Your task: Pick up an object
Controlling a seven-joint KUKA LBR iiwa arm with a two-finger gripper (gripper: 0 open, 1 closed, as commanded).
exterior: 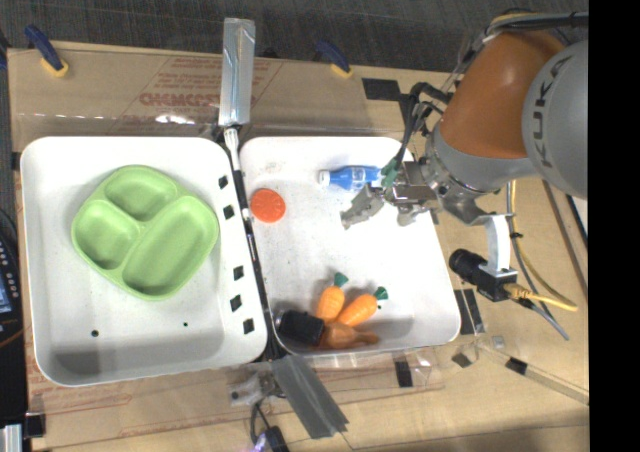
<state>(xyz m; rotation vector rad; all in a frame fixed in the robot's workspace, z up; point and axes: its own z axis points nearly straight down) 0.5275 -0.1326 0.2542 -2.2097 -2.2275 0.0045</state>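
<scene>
My gripper (383,207) hangs over the right part of the right bin (415,270), its two fingers spread apart with nothing between them. Just up-left of it lies a small clear bottle with a blue label (349,177). An orange disc (267,204) rests near the bin's left wall. At the bin's front edge lie two toy carrots (346,306) with green tops, beside a black object (297,325) and a brownish piece (345,337).
The left bin (60,330) holds a green divided plate (146,230). A raised divider with black clips (240,240) separates the bins. The arm's orange band and grey wrist (500,110) fill the space right of the right bin, with cables and a black fitting (480,275) below.
</scene>
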